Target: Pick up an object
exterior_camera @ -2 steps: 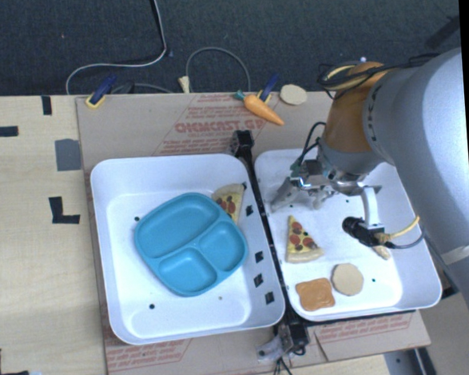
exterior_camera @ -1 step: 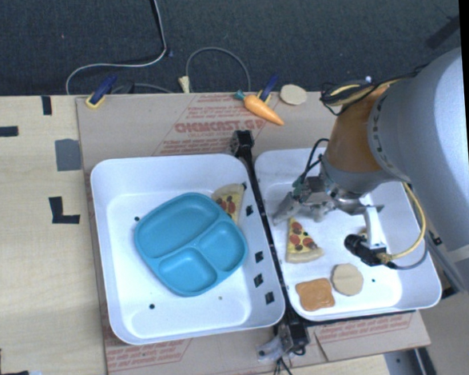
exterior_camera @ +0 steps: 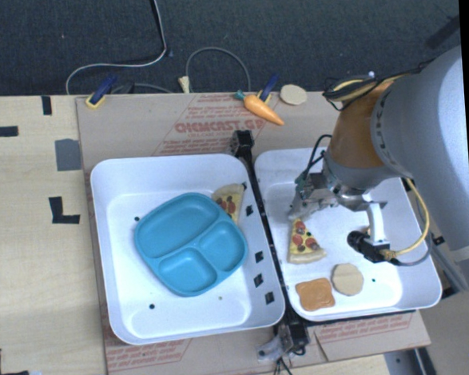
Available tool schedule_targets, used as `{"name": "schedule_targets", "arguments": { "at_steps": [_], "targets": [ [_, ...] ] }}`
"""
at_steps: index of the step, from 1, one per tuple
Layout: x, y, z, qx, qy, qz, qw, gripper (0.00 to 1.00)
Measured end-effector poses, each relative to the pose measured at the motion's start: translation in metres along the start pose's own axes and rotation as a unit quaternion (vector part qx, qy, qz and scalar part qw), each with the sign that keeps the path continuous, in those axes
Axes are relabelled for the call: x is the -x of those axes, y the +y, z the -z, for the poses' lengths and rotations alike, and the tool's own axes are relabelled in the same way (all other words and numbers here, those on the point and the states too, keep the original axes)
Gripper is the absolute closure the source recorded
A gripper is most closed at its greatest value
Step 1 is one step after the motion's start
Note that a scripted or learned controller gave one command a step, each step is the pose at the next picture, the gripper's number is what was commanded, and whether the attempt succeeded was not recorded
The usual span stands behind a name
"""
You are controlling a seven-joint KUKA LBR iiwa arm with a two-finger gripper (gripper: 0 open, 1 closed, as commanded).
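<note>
Camera view: gripper (exterior_camera: 304, 204) low in right bin (exterior_camera: 418, 290), tips just above the point of the pizza slice (exterior_camera: 304, 242). Pincer state: cannot tell from this angle. Slice lies flat on the bin floor, nothing lifted. Toast piece (exterior_camera: 315, 294) and round cracker (exterior_camera: 347, 279) near front wall. Left bin (exterior_camera: 123, 311) carries blue divided plate (exterior_camera: 190, 243); second pizza slice (exterior_camera: 230, 199) by its rim. Toy carrot (exterior_camera: 263, 110) lies on cardboard behind bins.
</note>
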State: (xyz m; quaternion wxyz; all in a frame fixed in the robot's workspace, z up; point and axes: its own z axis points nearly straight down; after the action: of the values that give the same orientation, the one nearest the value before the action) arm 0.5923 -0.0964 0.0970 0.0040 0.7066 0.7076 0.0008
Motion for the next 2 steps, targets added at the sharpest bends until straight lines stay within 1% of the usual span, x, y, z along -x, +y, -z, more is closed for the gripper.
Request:
{"name": "schedule_targets", "arguments": {
  "at_steps": [1,2],
  "targets": [
    [-0.0263,-0.0148,0.0932,0.000,0.002,0.001,1.0000,1.00],
    [-0.0250,-0.0160,0.0872,-0.004,0.002,0.000,1.0000,0.00]
  ]
}}
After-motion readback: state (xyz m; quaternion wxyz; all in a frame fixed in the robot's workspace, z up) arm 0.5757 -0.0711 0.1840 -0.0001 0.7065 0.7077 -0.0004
